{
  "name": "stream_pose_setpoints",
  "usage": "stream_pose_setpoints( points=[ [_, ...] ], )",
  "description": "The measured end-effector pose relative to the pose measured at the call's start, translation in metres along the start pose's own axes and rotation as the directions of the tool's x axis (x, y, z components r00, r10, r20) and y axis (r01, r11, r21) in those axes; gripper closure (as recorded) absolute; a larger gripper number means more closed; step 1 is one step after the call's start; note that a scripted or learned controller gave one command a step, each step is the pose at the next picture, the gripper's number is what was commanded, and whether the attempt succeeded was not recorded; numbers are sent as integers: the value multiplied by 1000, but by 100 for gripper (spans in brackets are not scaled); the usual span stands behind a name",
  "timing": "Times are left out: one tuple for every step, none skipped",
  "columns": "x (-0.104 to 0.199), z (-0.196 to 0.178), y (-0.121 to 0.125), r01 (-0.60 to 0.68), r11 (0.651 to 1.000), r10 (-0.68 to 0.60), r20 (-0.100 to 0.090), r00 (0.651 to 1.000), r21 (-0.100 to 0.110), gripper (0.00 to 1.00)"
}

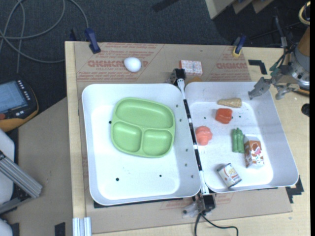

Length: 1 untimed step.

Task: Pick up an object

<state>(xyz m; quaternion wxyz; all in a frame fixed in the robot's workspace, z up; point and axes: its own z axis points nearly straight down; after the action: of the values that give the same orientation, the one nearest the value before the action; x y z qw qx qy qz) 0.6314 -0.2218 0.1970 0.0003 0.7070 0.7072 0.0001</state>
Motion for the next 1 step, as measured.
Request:
stream_pose_setpoints(
  points=[
    [59,101,27,1,1000,-1,-2,1000,4,0]
  ],
)
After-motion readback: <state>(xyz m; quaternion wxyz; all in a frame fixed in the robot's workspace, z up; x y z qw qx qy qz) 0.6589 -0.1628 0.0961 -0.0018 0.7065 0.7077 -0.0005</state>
